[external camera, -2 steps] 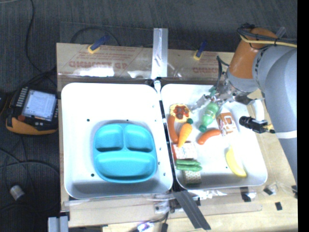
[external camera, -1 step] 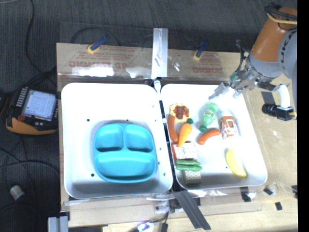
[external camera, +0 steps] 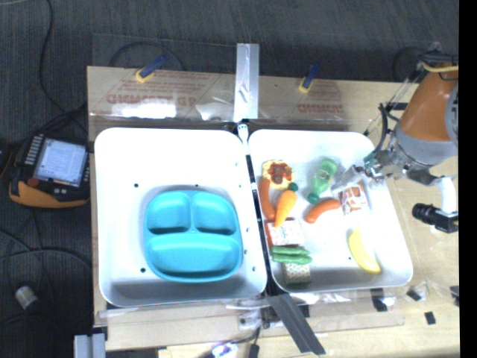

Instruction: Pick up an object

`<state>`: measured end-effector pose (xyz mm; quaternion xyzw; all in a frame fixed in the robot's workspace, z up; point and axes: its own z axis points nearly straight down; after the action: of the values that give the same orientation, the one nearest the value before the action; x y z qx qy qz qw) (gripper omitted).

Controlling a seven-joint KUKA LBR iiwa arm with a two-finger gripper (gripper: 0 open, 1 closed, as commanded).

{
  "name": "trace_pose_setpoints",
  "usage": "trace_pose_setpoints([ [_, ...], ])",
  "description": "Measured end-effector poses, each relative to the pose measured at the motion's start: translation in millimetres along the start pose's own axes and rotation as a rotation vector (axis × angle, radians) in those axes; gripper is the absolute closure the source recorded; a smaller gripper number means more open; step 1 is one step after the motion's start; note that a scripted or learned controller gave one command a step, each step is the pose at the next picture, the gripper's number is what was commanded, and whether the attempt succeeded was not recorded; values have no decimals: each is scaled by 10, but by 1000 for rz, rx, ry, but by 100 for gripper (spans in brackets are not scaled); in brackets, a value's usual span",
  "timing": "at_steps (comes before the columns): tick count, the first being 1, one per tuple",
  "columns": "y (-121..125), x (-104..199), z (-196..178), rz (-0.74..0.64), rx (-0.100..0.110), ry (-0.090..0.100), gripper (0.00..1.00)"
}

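Item: pincer (external camera: 356,171), at centre right of the frame, over the right bin (external camera: 395,230) near its upper right wall, carried in by the grey arm with its orange band (external camera: 432,110) from the right edge. State of the pincer: could not be told; the tip was small and blurred against the white bin, and nothing was seen held in it.

Item: small red-and-white packet (external camera: 352,198), lying in the right bin just below the pincer, close to it; judged the nearest candidate for the pick.

Item: orange-red carrot-like piece (external camera: 322,210), down and to the left of the pincer, its long axis running from lower left to upper right, one end touching or just beside the packet.

Item: green piece (external camera: 323,174), level with the pincer and just to its left.

Item: yellow banana (external camera: 363,252), lower right of the bin, well apart from the pincer, long axis slanting from upper left to lower right.

Item: left bin (external camera: 119,200), holding a blue divided tray (external camera: 194,233), far to the left.

Governing relation: the nearest things lay below and left of the pincer.
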<state>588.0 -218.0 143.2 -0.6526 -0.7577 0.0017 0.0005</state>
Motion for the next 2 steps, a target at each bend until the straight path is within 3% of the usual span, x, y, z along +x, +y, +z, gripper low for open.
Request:
trace_pose_setpoints([
  [1, -28, 50, 465, -9, -9, 9, 0],
  [2, -33, 43, 380, -9, -7, 6, 100],
])
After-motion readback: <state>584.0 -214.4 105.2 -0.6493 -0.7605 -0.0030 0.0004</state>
